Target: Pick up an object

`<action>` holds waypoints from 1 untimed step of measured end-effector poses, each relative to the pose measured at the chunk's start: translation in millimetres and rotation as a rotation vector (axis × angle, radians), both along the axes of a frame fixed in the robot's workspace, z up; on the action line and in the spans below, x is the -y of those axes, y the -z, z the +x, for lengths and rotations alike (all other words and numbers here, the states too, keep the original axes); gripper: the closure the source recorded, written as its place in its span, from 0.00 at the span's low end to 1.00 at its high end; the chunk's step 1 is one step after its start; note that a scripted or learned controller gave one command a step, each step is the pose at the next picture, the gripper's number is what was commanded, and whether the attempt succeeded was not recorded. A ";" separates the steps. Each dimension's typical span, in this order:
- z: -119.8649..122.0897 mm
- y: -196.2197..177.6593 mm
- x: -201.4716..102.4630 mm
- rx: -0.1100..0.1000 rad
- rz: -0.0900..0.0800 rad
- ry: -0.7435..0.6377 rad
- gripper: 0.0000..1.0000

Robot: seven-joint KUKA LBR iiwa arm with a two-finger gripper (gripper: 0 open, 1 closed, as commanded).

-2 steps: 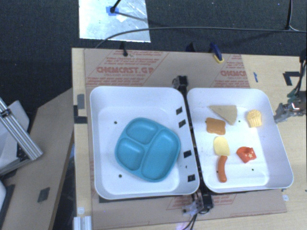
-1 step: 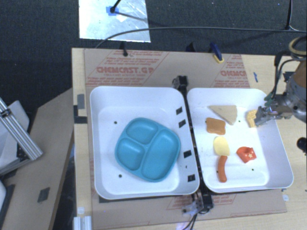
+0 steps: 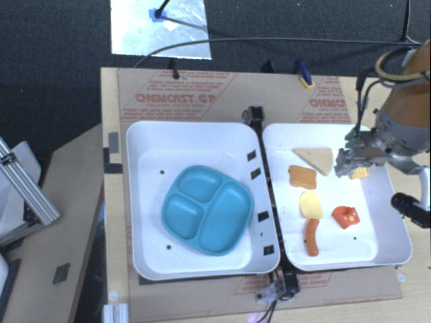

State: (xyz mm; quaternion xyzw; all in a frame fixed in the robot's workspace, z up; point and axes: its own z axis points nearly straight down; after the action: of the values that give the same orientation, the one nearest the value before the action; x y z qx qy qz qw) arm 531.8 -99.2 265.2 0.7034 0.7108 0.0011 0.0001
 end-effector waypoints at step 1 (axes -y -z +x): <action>-5.1 13.6 -59.8 -0.001 0.001 0.000 1.00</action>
State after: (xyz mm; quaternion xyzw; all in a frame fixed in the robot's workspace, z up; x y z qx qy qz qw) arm 526.7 -39.4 251.6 0.7033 0.7109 0.0011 -0.0007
